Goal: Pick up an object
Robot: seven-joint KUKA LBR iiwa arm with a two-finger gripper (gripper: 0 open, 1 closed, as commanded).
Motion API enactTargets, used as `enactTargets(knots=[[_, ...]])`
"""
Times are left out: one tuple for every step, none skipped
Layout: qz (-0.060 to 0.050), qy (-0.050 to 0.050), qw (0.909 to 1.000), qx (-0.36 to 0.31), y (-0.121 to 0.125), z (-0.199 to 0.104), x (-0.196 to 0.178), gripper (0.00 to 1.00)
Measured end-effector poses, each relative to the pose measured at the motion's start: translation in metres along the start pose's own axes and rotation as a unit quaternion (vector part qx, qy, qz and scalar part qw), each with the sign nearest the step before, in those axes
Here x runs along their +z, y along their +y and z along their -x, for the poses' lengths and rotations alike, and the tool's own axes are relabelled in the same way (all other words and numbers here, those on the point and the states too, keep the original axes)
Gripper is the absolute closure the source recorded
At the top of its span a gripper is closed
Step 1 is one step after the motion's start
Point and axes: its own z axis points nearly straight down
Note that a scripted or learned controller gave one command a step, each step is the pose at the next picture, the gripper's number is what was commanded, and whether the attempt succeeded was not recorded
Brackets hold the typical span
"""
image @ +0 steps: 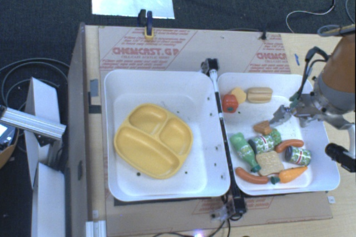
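Note:
The right bin holds several toy foods: a red tomato, a yellow piece, a bread roll, a green bottle, a green-labelled can, a second can, a cracker, two sausages, a carrot and a small orange piece. My gripper hangs over the right bin, just above and right of the small orange piece, with nothing seen between its fingers.
The left bin carries a yellow divided plate. A divider rail runs between the bins. The arm enters from the right over the right bin's far edge. Cardboard lies under both bins.

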Motion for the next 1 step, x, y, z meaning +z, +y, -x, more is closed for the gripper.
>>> enactTargets(knots=[[0.001,-0.001,1.0,0.001,0.0392,0.0134,0.1372,0.0]])
